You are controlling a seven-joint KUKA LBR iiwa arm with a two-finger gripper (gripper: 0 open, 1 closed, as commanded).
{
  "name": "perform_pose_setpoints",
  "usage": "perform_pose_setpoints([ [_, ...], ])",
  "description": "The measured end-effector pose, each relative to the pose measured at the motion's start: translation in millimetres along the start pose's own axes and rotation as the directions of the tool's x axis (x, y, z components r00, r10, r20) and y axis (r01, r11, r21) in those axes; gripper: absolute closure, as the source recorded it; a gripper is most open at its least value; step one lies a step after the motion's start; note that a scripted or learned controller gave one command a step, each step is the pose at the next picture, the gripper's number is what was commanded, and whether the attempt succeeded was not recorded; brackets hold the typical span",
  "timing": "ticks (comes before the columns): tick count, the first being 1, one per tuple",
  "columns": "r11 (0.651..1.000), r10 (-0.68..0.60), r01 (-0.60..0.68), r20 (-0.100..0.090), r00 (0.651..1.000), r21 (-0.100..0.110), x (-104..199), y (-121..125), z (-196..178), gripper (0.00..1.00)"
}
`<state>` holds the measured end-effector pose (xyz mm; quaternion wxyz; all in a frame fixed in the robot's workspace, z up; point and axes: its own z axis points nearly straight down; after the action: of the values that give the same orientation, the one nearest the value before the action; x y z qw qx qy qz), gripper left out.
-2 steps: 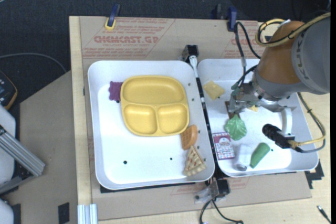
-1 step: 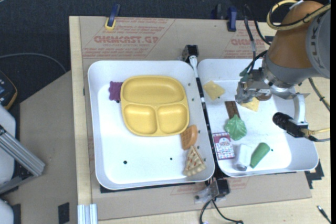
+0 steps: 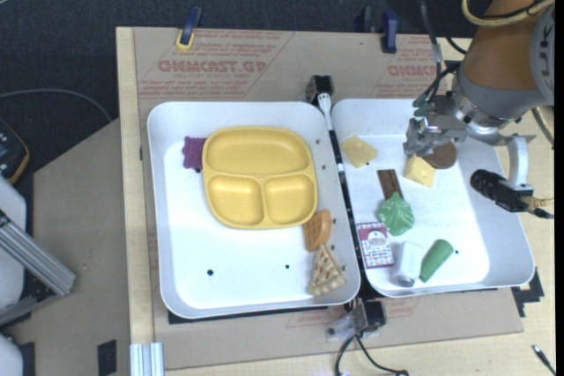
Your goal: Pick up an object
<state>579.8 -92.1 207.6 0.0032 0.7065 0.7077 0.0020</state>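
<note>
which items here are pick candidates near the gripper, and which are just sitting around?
In play:
gripper, over the right bin
pale yellow cheese-like wedge
round brown piece

Lying about:
yellow divided plastic plate, left bin
purple piece
waffle-patterned wedge
green leafy piece
green pepper-like piece

Single fixed camera, mounted above bench (image 3: 264, 57), looking down at slant. Far bench edge sits toward frame top, near edge toward bottom. Both bins fully in frame, side by side: left bin (image 3: 176, 277) centre-left, right bin (image 3: 502, 264) centre-right. Mid-range standoff: bins fill middle of frame, dark floor (image 3: 70, 4) visible beyond bench at top and left. Arm (image 3: 511, 22) enters from right edge, upper part cropped by frame. No second view, so no overlap to record.
</note>
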Motion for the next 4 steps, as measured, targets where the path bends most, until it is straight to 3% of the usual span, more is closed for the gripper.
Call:
perform_pose_setpoints([
  [1,1.000,0.000,0.000,0.000,1.000,0.002,0.1,1.2,-18.6,1.00],
  [2,1.000,-0.004,0.004,-0.003,1.000,0.004,55.0,23.0,-9.9,1.00],
  [3,1.000,-0.001,0.001,-0.002,1.000,0.003,65.7,27.5,-24.1,1.00],
  [4,1.000,0.001,-0.001,-0.002,1.000,0.011,68.2,29.0,-9.3,1.00],
])
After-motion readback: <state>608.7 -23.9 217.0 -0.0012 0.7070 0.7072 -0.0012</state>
